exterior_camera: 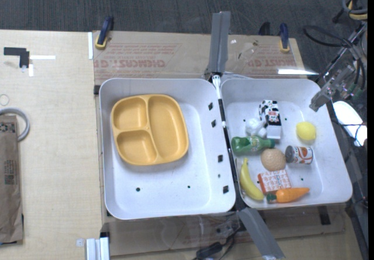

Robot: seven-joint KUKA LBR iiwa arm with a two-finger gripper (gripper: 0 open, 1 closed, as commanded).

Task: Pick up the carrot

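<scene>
One carrot (289, 195), lying left-right, tip pointing right, green end left

A yellow divided plate (150, 130) is seen in the left bin (117, 194). To the plate's right, a banana (250, 182), lemon (305, 131) and green bottle (251, 144) are seen.

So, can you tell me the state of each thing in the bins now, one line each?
carrot: lying flat in right bin, front edge, not held
banana: lying beside carrot
green bottle: on its side
can: on its side
lemon: resting loose
yellow plate: upright in left bin, nothing on it
claw: over right bin's far right corner
</scene>
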